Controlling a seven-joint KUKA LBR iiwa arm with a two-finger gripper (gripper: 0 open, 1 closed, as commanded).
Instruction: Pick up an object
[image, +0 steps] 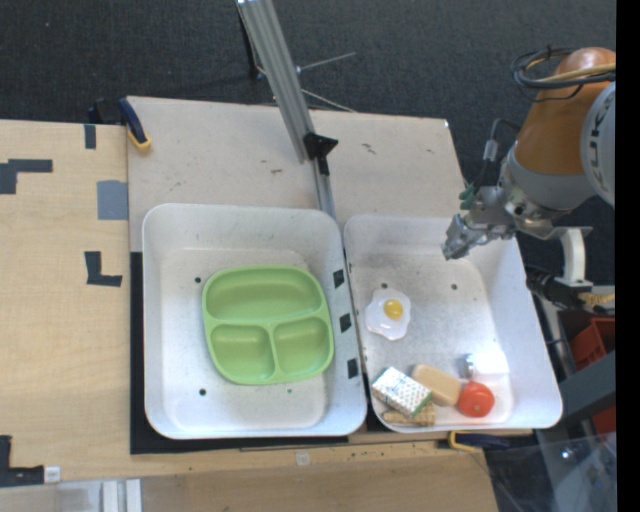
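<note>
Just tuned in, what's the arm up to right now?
The arm's gripper hangs over the far edge of the right bin, with nothing seen between its fingers. The fried egg toy, small box, tan block and tomato lie lower down in that bin, untouched. The left bin holds a green divided plate. Nothing is picked up yet.

Hand (458, 243) over right bin (500, 300), green plate (268, 322) in left

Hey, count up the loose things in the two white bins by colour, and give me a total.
Green: 1, divided plate
White and yellow: 1, fried egg
Green and white: 1, small box
Tan: 1, block
Red: 1, tomato
Total: 5
</note>
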